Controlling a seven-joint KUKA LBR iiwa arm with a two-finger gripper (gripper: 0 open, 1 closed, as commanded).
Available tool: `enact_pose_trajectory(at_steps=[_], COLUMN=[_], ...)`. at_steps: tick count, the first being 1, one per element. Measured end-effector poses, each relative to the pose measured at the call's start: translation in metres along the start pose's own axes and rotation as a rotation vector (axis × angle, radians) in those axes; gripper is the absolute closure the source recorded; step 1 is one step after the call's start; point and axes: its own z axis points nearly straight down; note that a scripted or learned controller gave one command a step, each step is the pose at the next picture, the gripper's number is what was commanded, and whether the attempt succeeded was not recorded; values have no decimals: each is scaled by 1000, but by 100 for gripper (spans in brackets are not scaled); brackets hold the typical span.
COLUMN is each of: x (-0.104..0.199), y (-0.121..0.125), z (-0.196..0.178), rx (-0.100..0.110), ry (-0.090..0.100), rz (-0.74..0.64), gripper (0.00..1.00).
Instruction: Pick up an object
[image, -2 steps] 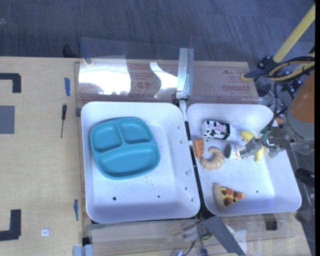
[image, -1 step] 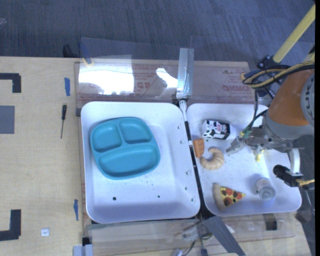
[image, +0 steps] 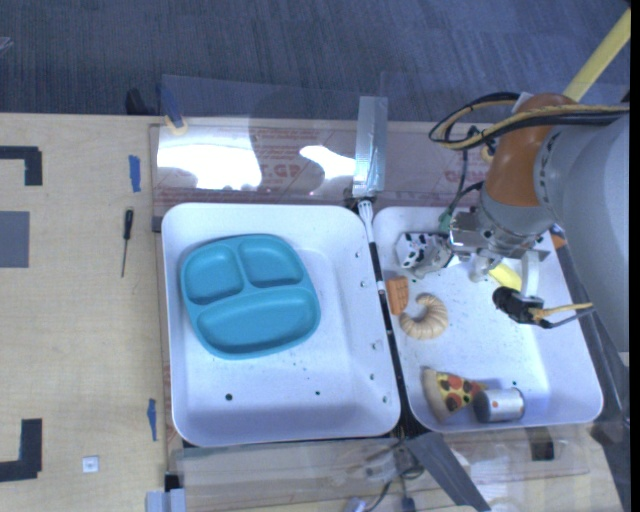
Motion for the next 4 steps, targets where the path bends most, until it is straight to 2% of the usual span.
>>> enact_pose_trajectory(at_steps=[1,2,3,4], x=[4,13,23,-14], y=[8,0,-1,-107], z=[0,1,1,1], rx=[58,100,118,-27], ry=[4,9,-1,17], rz=[171,587,1021,712], gripper=[0,0,0,0])
